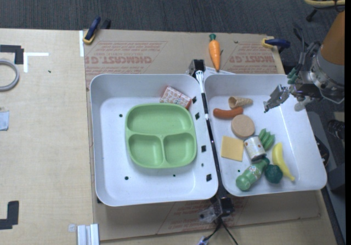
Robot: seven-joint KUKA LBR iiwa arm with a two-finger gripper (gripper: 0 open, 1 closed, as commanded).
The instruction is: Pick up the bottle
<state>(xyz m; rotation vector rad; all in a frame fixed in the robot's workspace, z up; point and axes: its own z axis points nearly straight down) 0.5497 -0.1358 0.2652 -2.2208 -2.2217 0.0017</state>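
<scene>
The bottle [249,177] is green with a pale label and lies on its side near the front edge of the right bin [310,145]. It touches a small can [254,148] and a dark green vegetable [273,174]. My gripper [286,103] hangs over the bin's back right part, well behind the bottle and to its right. Its fingers stand open with nothing between them.
The right bin also holds a banana [283,162], a cheese slice [232,148], a round cookie [242,126], a sausage [227,112] and a green pod [266,138]. In the left bin [104,145] lie a green divided plate [162,135] and a packet [175,96]. A carrot [214,52] lies behind the bins.
</scene>
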